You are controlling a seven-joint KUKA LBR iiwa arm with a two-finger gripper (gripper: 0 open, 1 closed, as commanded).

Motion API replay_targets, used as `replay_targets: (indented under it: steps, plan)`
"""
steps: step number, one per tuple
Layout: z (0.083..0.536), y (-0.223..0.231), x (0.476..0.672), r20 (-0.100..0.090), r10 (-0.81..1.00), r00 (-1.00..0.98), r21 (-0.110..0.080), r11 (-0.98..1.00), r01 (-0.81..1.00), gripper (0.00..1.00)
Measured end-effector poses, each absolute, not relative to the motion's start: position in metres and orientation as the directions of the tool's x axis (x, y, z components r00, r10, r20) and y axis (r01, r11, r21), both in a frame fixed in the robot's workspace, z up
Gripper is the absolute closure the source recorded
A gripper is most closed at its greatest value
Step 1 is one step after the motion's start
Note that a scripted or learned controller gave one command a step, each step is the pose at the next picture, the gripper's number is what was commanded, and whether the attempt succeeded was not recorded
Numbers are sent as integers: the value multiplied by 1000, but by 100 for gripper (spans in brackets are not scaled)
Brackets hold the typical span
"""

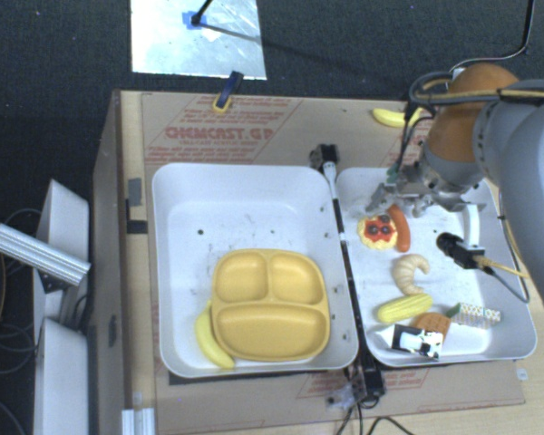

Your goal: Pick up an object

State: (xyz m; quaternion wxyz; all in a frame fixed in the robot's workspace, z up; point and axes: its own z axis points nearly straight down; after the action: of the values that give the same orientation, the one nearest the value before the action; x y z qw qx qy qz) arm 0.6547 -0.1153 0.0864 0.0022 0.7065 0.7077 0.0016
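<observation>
**Gripper low over toy food in the right bin**

The left bin (177,243) holds a yellow divided plate (270,304) with a banana (210,338) against its left edge. In the right bin (517,324), the gripper (401,196) hangs just above a hot dog (400,228) and pizza slice (377,232); its finger spacing cannot be told. Nearer lie a croissant (410,270), corn cob (403,307) and black-and-white toy (419,341).

arm (517,125): cut off by the right edge
gripper (401,198): fingers blurred against the bin floor, state unclear
banana (212,338): upper part tucked under the yellow divided plate (270,304)
second banana (390,116): partly hidden behind cables
black-and-white item (417,340): too small to identify
</observation>
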Motion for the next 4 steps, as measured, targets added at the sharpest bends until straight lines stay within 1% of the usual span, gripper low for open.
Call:
replay_targets:
  steps: [1,2,3,4]
  plan:
    - [98,-115,657,-1,1000,-4,10,4,1000,100]
    - [98,-115,656,-1,1000,-4,10,4,1000,0]
    - [125,-153,669,-2,1000,-2,4,2,1000,0]
    - [85,-166,649,-1,1000,-1,2,1,1000,0]
